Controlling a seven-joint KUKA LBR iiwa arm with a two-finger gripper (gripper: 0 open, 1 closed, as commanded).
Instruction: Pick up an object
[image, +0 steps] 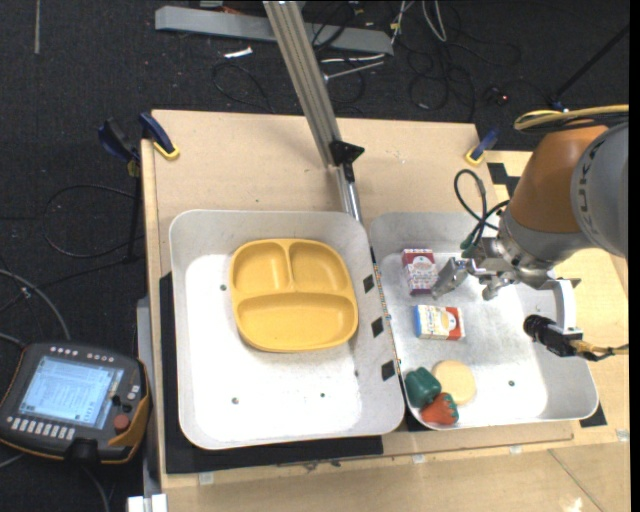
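Even, fairly bright overhead light falls across the scene, with no hard glare. The two white bins, the left bin (200, 400) and the right bin (520, 400), read as the brightest areas, slightly washed toward pale grey-blue, while the dark carpeted floor (70, 80) around the table (250, 165) stays dim and low in detail. Shadows are soft and short: a faint one rims the yellow tray (295, 295), and a darker strip lies under the left bin's near edge. The lit screen of the handheld pendant (65, 395) glows pale blue. Focus is moderate throughout; fine texture is soft and small labels are unreadable. The arm (575, 190) looks slightly blurred at its edges.
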